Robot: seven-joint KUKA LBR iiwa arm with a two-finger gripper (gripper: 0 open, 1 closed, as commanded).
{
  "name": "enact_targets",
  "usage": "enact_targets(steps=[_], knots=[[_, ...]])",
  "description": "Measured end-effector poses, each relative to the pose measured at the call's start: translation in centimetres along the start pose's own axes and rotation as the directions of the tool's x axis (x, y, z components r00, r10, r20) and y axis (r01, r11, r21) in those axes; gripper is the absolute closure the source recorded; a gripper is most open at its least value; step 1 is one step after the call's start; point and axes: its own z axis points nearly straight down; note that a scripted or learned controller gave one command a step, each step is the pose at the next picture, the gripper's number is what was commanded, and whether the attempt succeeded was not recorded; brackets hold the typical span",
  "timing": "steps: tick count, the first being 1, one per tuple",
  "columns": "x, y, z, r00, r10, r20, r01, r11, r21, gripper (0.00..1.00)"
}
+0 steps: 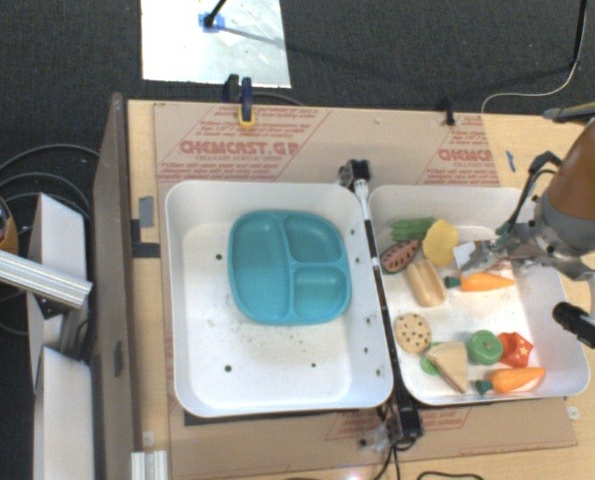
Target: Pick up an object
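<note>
Tan counter with red print across its far part, set over dark carpet; a shiny sheet with a blue clip lying on that carpet beyond the far edge. Cables looping at the left beside a white stand and a metal bar. Two white bins side by side: left bin carrying a teal divided plate, right bin full of toy food. At the right bin's far side, green leaves just beside a yellow piece, and a dark red oval piece near the shared wall. Tan bread roll below the yellow piece, touching or nearly touching it. Further toward the front, a speckled cookie, a tan wedge, a green round piece, a red piece and an orange carrot along the near wall. Grey arm with orange band reaching in from the right, claw low over the bin's middle. Second carrot lying crosswise just below and beside the claw tip, close to it, with contact unclear. Cannot tell whether the claw stands apart or together; too small and blurred.
</note>
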Motion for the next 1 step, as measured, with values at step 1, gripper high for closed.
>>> enact_targets(steps=[1], knots=[[1.28,-6.45,4.65,1.0,0.006,-0.007,-0.006,1.0,0.017,0.0]])
